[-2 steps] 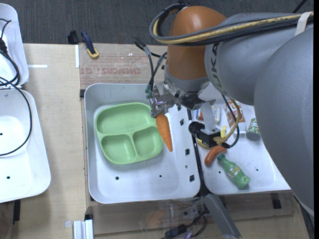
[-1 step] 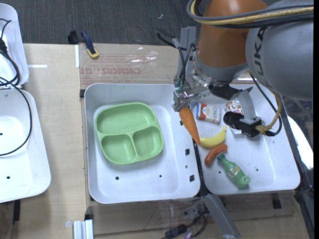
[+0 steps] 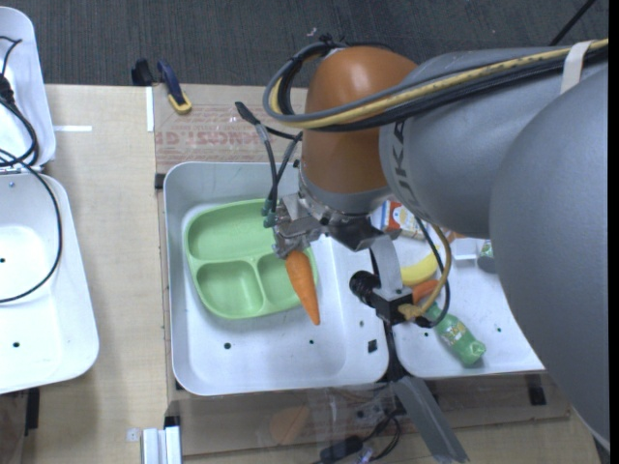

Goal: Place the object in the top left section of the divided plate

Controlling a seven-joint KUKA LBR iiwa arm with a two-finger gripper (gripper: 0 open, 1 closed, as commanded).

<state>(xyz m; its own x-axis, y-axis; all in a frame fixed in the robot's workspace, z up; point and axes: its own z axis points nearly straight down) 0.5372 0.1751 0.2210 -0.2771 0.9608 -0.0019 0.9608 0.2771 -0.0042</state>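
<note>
**Carrot at the plate's right edge**

The gripper (image 3: 293, 237) hangs over the right rim of the green divided plate (image 3: 227, 259), which lies in the left half of the white bin (image 3: 193, 356). An orange carrot (image 3: 304, 283) points down and to the right from the fingers, its upper end seemingly pinched between them, though the bulky wrist hides most of the fingers, so the hold is likely rather than certain. The carrot's body lies across the plate's right edge, over the bin floor more than over any compartment.

The plate's long upper section and the lower left section show bare green, with open room to the left of the gripper. The bin's left wall stands just beside the plate's left rim. To the right, a banana (image 3: 418, 271) and a green bottle (image 3: 458, 341) lie near the arm, crowding that side. A black cable (image 3: 29, 220) loops over the neighbouring white tray on the far left.
</note>
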